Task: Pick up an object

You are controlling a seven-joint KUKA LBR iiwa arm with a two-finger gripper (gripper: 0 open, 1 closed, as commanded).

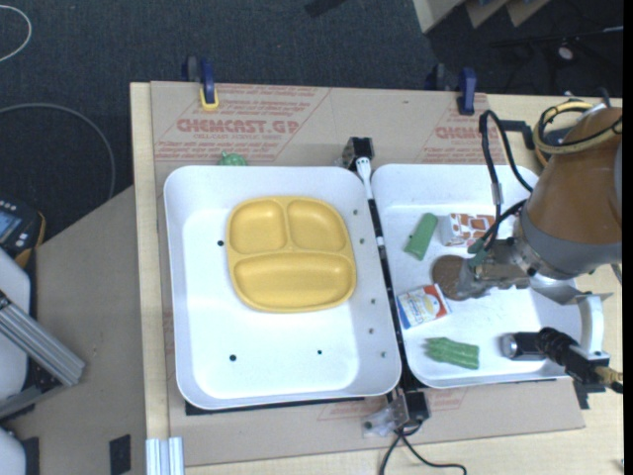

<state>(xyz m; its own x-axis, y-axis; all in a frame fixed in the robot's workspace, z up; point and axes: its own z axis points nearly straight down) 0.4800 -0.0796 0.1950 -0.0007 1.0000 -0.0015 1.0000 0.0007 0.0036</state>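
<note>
- Hanging low over the right bin [514, 181], near its middle: the gripper [473, 277].
- Sitting right under the gripper tip, touching or almost: a brown round thing [450, 275].
- Lying near at 8 o'clock: a small snack packet [421, 306].
- Lying at 6 o'clock: a green bumpy toy [452, 351], long side running 3 to 9.
- Gripper squeezed or let go: cannot tell.

Red print reading "CHEMCAST GP" stands on the brown paper sheet [259, 117] covering the tabletop, repeated partly at right.
</note>
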